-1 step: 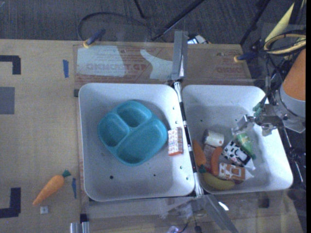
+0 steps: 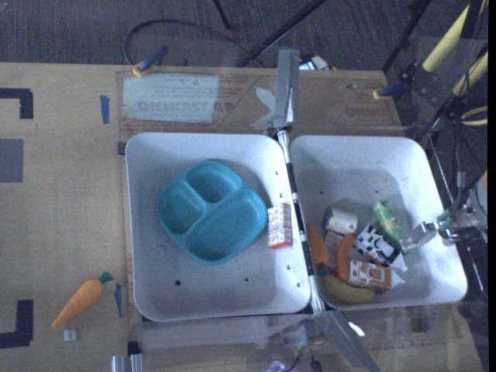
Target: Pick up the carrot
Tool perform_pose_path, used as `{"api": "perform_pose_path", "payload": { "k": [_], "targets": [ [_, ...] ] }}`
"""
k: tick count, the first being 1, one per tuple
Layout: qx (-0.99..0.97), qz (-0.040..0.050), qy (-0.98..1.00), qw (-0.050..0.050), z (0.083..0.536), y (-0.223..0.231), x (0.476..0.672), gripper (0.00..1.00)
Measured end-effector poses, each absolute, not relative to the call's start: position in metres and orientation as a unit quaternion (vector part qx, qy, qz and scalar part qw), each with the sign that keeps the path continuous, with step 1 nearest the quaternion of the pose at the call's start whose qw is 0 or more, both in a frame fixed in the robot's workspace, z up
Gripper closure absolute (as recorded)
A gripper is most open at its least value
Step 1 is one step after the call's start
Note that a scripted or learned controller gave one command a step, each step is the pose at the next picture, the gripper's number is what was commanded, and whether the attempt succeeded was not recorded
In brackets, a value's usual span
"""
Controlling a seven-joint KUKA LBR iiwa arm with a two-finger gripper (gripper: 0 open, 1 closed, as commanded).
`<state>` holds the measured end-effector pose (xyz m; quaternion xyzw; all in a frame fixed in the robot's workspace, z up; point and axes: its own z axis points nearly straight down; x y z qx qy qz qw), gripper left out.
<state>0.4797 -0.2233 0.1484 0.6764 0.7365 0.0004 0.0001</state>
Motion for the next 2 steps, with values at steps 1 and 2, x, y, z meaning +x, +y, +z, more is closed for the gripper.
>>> {"api": "perform_pose_path", "payload": {
  "k": [1,2],
  "targets": [
    [0.573,0.0030,0.819,0.011,0.113,-0.205,0.485,0.00],
    [0.573,0.0051,0.819,0.013,0.125,-0.204,0.487,1.00]
  ]
}}
